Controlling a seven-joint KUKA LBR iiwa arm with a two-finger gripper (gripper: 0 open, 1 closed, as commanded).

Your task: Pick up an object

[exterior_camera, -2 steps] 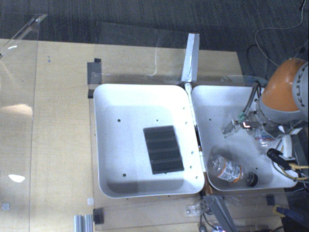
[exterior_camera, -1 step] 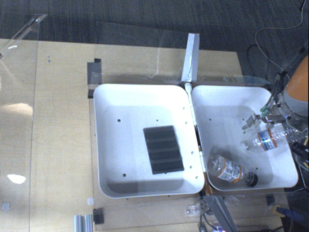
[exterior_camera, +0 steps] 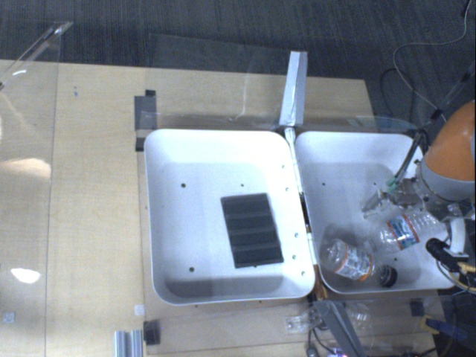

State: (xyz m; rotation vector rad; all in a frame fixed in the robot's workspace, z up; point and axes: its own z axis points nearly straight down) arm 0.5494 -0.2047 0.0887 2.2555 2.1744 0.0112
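Note:
In the left bin (exterior_camera: 171, 199) a black ribbed rectangular pad (exterior_camera: 253, 230) lies flat. The right bin (exterior_camera: 335, 162) holds a crumpled clear bottle with an orange label (exterior_camera: 346, 259), a clear bottle with a blue and red label (exterior_camera: 402, 231) and a small black round cap (exterior_camera: 387, 276). The arm comes in from the right, its orange band (exterior_camera: 454, 151) over the bin's right edge. My gripper (exterior_camera: 384, 198) hangs low in the right bin, just above and left of the blue-labelled bottle, and I see nothing clearly between its fingers.
A grey upright post (exterior_camera: 293, 88) stands behind the seam between the two bins. Cables (exterior_camera: 446, 259) hang by the right bin's right rim. Bare wooden bench (exterior_camera: 74, 199) lies left of the bins.

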